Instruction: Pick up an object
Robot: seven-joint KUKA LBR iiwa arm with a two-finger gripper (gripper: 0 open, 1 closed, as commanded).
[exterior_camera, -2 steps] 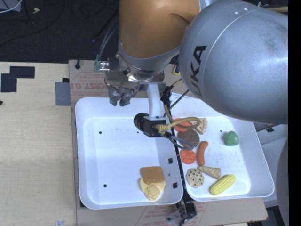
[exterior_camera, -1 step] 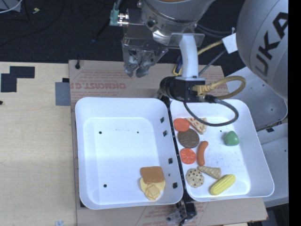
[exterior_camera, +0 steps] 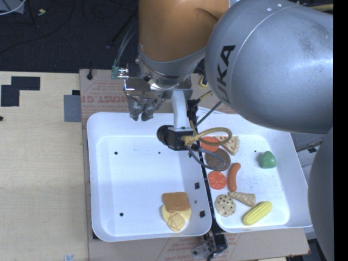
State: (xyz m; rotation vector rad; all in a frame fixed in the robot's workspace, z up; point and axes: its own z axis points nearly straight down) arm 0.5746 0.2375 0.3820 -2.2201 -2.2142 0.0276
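My gripper (exterior_camera: 142, 112) hangs high over the back rim of the left bin (exterior_camera: 99, 173), with nothing seen in it. In that bin's front right corner lie a brown toast slice (exterior_camera: 175, 200) and a yellow piece (exterior_camera: 176, 219), touching each other and far below the gripper. The right bin (exterior_camera: 294, 173) holds a green piece (exterior_camera: 267, 160), a sausage (exterior_camera: 234, 176), a red slice (exterior_camera: 217, 180), a cookie (exterior_camera: 224, 205), a cone (exterior_camera: 243, 198), a corn cob (exterior_camera: 257, 212), a brown disc (exterior_camera: 218, 160) and a cracker wedge (exterior_camera: 232, 144).
The big grey arm (exterior_camera: 272, 53) with its orange band (exterior_camera: 174, 20) covers the back of both bins. A cardboard sheet (exterior_camera: 103, 94) lies under the bins. Pale bench (exterior_camera: 38, 162) stretches to the left.
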